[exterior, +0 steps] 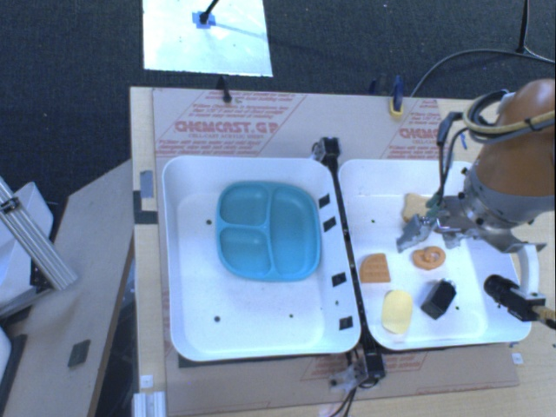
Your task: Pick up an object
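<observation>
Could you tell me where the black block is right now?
The black block lies in the right bin, toward its near edge, right of the yellow piece, below the round orange piece.

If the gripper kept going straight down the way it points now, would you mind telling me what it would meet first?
Most likely the round orange piece lying on the floor of the right bin. The gripper hangs just above and to the view's left of it, so depth is unclear; it might land on bare bin floor beside the piece instead.
</observation>
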You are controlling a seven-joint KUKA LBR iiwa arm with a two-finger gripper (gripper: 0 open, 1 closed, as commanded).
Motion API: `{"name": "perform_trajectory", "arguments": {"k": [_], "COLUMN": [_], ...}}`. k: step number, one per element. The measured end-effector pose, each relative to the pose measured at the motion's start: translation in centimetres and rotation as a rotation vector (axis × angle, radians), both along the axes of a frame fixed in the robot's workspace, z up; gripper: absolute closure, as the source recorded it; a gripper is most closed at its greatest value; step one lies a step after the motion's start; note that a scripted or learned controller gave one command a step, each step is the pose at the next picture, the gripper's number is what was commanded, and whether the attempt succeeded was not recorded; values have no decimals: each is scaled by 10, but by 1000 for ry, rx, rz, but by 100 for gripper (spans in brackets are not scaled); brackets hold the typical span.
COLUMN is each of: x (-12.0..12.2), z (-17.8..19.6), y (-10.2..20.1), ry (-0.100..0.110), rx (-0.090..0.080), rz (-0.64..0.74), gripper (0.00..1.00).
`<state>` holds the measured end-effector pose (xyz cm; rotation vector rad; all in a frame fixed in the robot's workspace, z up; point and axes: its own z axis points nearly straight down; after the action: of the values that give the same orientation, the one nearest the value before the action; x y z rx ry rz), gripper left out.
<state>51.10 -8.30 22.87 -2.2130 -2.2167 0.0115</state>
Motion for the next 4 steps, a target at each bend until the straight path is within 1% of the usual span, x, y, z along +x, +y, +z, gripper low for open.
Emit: {"name": "perform_trajectory", "arguments": {"k": [1, 2, 3, 4], "x": [3, 6, 7, 11], "z": [6, -45, -105, -140], "y": [0, -4, -10, -9], "ry": [-13, -11, -9, -17], "rx": [-1, -1, -1, 4], "rz": [2, 0, -1, 0], "gripper": [0, 0, 0, 0]}}
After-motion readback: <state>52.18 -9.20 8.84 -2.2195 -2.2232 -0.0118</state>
